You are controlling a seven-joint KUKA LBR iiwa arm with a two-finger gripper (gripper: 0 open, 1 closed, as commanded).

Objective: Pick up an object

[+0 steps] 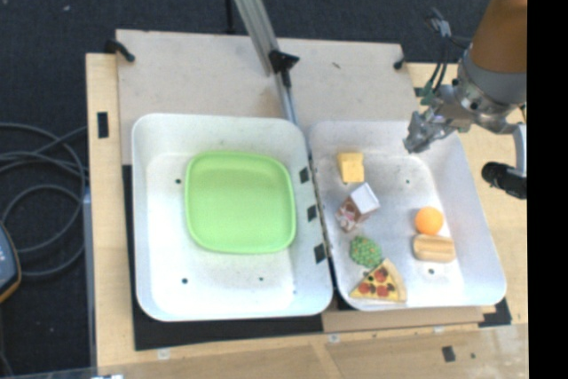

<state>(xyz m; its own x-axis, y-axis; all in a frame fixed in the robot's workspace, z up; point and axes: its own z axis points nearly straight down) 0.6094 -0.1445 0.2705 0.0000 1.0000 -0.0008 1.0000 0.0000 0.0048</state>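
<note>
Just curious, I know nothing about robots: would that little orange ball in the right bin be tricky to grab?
Probably. The orange ball looks round and smooth, so it may roll if nudged or slip from the gripper. The bread roll touching it might block rolling that way.

plate [240,201] in left bin [155,280] (food [352,167] in right bin [470,253])

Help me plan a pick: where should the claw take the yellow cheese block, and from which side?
Grip the cheese block across its two flat opposite sides, coming straight down from above. It lies flat and apart from the small box below it, so there seems room.
</note>
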